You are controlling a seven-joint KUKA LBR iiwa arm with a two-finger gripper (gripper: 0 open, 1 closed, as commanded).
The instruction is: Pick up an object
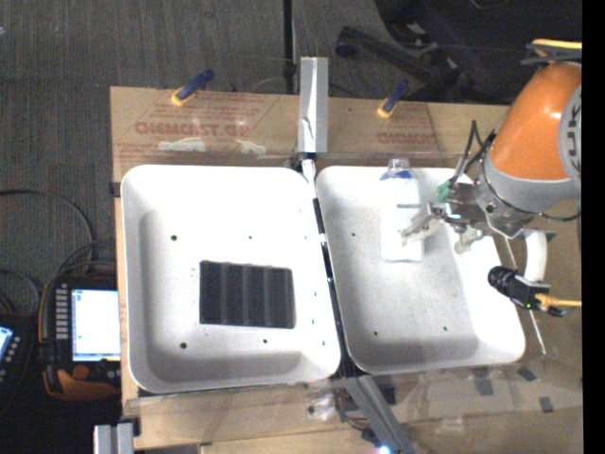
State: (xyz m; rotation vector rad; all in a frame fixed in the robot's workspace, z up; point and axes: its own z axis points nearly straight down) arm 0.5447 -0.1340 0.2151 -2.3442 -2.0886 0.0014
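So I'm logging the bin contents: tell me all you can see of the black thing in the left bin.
The black rectangular object lies flat on the floor of the left bin, slightly toward its near side. It looks dark and matte, with faint lengthwise ridges dividing it into several strips; the material is unclear. It rests apart from the bin walls, and nothing else touches it.

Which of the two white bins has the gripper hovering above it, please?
The right-hand bin, which holds a clear bottle; the gripper hangs over it. The left-hand bin holds a dark ridged block.
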